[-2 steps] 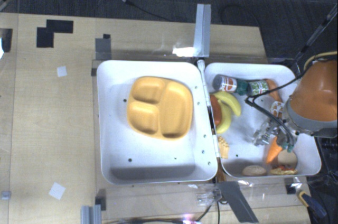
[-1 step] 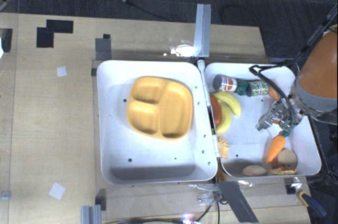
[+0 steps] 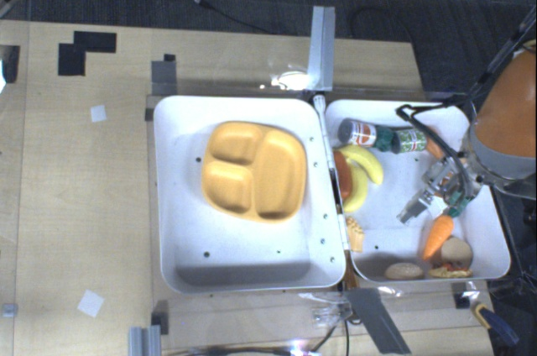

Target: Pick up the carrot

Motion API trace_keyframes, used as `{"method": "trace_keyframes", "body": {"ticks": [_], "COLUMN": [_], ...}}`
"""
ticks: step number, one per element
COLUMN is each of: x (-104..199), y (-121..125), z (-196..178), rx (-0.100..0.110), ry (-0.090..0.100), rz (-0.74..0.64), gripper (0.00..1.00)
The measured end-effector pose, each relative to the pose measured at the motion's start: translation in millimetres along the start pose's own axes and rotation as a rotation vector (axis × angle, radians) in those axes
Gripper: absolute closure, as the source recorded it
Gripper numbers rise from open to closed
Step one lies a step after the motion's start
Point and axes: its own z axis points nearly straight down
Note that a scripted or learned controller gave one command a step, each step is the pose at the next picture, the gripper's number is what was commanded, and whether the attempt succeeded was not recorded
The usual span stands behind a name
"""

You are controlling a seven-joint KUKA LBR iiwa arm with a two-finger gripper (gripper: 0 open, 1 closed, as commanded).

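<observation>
Bench (image 3: 75, 203): pale wood surface seen from above, bearing two shallow white bins side by side.
Left bin (image 3: 180, 262): white, with rounded corners, set left of the other bin.
Right bin (image 3: 499, 253): white, touching the left bin along a shared middle edge.
Arm (image 3: 508, 123): grey with an orange band, reaching in from the right over the right bin's far corner.
Yellow tray (image 3: 254, 170): a divided plate with three compartments, lying in the left bin toward its far side.
Banana (image 3: 362, 174): yellow, curved, in the right bin near the dividing edge.
Bottle (image 3: 382, 136): lying on its side along the right bin's far wall, with a red-and-white label and a green end.
Gripper (image 3: 436, 193): over the middle of the right bin, just above the carrot's green top. How far its fingers are spread cannot be told, and nothing can be seen between them.
Carrot (image 3: 437, 235): orange, lying in the right bin's near right corner, narrow end pointing toward the near wall.
Small items: a tan rounded piece (image 3: 404, 270) and a pale rounded piece (image 3: 457, 249) just beside the carrot's tip.
</observation>
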Motion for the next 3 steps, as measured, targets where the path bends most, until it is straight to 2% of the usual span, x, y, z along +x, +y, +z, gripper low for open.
{"method": "trace_keyframes", "body": {"ticks": [1,2,3], "x": [-13.2,-15.1,-18.5], "y": [-22.7,-19.2,-29.4], "z": [122.0,109.5,14.9], "rx": [-0.003,-0.010,-0.002], "ry": [-0.005,-0.012,-0.005], "rz": [0.233,0.225,0.291], "gripper": [0.00,1.00,1.00]}}
